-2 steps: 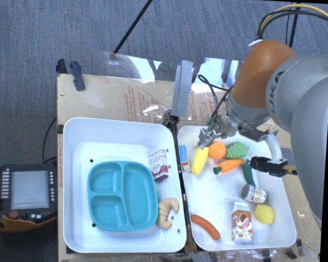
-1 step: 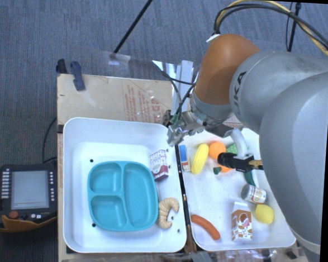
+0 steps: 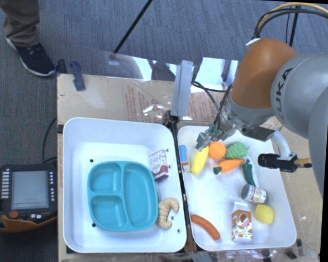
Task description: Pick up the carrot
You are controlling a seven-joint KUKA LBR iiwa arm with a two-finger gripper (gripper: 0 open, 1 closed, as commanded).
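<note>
Judging from how things lie, the pick is not yet made. The carrot (image 3: 230, 166) is seen lying flat on the floor of the right bin (image 3: 285, 220), its orange body slanted and its green end toward the corn (image 3: 199, 159). Everything else is placed against the carrot: an orange (image 3: 217, 150) sits just above it, touching or nearly so; green broccoli (image 3: 237, 150) lies above and slightly right of it; a dark green vegetable (image 3: 249, 173) lies just to its right; a small can (image 3: 254, 193) is below and to the right; a lemon (image 3: 264, 213), a juice carton (image 3: 241, 225) and a sausage (image 3: 205, 226) lie well below it.

The tool (image 3: 204, 139) is seen up and left of the carrot, over the top end of the corn and beside the orange, not over the carrot itself. Whether it is spread or pressed together cannot be told. Nothing is seen between its tips, so no hold can be claimed.

What is left, by this reading, is nearly all of the task: the tool must be brought across to the carrot, lowered, closed on it and raised. The crowding by the orange and the corn is judged the main risk of a wrong grasp.
</note>
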